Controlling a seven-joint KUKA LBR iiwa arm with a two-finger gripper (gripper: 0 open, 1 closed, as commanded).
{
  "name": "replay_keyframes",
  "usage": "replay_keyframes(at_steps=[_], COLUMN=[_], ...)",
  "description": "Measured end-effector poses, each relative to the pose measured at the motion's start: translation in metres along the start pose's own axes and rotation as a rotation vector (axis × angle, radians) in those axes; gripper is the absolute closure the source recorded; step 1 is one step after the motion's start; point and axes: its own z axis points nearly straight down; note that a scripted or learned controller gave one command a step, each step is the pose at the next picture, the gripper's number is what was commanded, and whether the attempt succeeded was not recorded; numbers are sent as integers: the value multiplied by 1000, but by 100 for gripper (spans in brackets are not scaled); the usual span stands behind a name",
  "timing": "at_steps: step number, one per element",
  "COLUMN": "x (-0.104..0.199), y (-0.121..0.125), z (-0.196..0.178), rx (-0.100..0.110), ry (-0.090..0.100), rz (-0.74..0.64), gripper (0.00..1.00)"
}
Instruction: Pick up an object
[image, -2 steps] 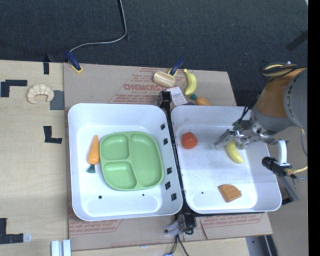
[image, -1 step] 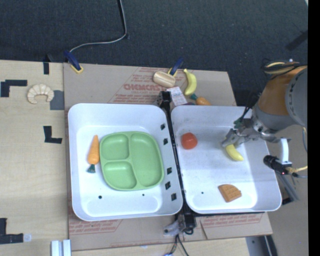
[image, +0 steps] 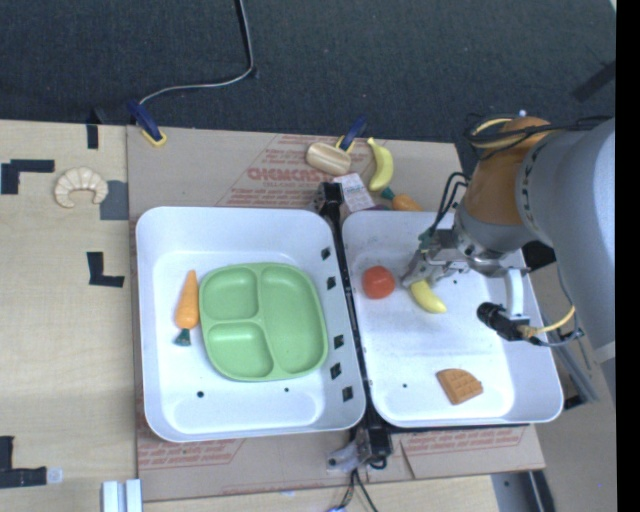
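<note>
Just below gripper (image: 425, 268): small banana (image: 428, 296), touching

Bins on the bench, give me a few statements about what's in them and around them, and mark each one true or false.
1. The carrot lies in the left bin beside the green plate. True.
2. The tomato sits on the green plate. False: it is in the right bin.
3. The gripper is over the right bin, close to a small banana. True.
4. The croissant is in the right bin. False: it lies on the bench, left of both bins.
5. A brown cracker lies near the right bin's front. True.
</note>
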Motion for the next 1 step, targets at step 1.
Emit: replay_keyframes(at_steps=[1], x=[85], y=[-2], z=[-99], rx=[3], ry=[0], rz=[-1], gripper=[100])
